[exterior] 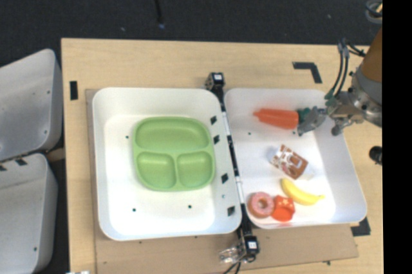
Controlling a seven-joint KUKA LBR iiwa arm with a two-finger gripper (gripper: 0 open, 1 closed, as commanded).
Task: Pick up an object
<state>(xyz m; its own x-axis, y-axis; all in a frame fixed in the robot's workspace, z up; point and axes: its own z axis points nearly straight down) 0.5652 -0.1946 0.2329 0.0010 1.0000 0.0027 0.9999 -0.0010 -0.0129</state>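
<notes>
Wooden bench [161, 60], glossy bins [116, 215], perhaps carrot [277, 117]

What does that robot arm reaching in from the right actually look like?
The arm is grey metal, with an orange band near the picture's edge. Thin dark cables loop along its upper side. It ends in a small greyish-green gripper with two short fingers, far slimmer than the chunky wrist behind it.

In the right bin [340, 157], open floor is left along the left wall, beside the carrot [277, 117]. The near part is crowded by the donut [261, 204], tomato [284, 208], banana [301, 192] and wrapped snack [290, 162].
</notes>
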